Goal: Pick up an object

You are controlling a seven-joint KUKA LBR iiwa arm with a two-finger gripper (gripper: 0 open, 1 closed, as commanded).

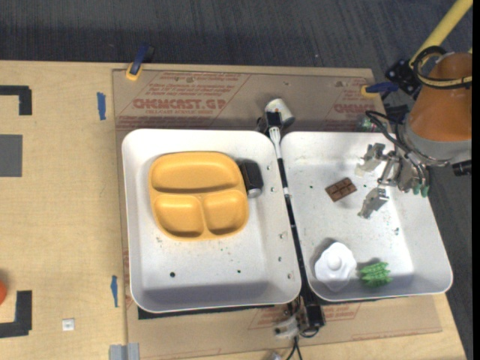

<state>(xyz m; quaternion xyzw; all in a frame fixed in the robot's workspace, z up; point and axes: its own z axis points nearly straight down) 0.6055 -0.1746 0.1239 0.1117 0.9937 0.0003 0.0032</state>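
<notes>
Risk, mainly, of a close on nothing. Gripper point(373, 180) low over the right bin point(409, 238), toward its upper right part, fingers point(373, 203) spread apart with only bare white floor visible between them. Nearest candidate: small brown piece point(341, 190), just beside the lower finger on the side away from the arm point(446, 103), but not between the two. Shutting here probably means pinching air, or at best nudging the brown piece aside.

Flat and thin by the look of it, that piece: hard to get under, likely to slide along the slick floor or tip out of a pinch taken on its edge. Needs a shift toward the bin's middle and a descent close to the floor, which in turn invites scraping the fingertips on the plastic.

Other choices lying well apart, near the front wall: white bottle point(334, 265) and green toy point(375, 274), close beside each other. Rounded bottle apt to roll or squirt free; a grab at either may bump the neighbour or jam against the wall.

In the left bin point(202, 272), yellow plate point(199, 193) with black object point(250, 177) touching its edge, a long reach across the divider.
</notes>
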